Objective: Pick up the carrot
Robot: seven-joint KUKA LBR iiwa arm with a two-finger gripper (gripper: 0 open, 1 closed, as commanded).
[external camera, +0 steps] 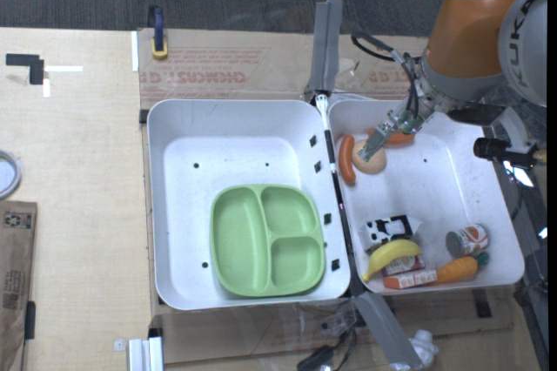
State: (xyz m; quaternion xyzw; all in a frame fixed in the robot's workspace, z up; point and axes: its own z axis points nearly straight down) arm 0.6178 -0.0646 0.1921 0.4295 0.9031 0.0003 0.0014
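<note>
Carrot lies at the right bin's near-right corner; end effector hangs well apart, over the far-left part.

We can't tell whether the end effector is wide or narrow, as its tip overlaps a tan round item beside a hot dog. We judge the carrot light, stiff, likely a smooth plastic toy, a bit slippery; we'd grip across the thick orange middle, not the green stub. It's crowded: touching a red box, just beside a small can. Counts: one carrot, one banana, one black-and-white item, one green divided plate in the left bin, two bins on the desk.
</note>
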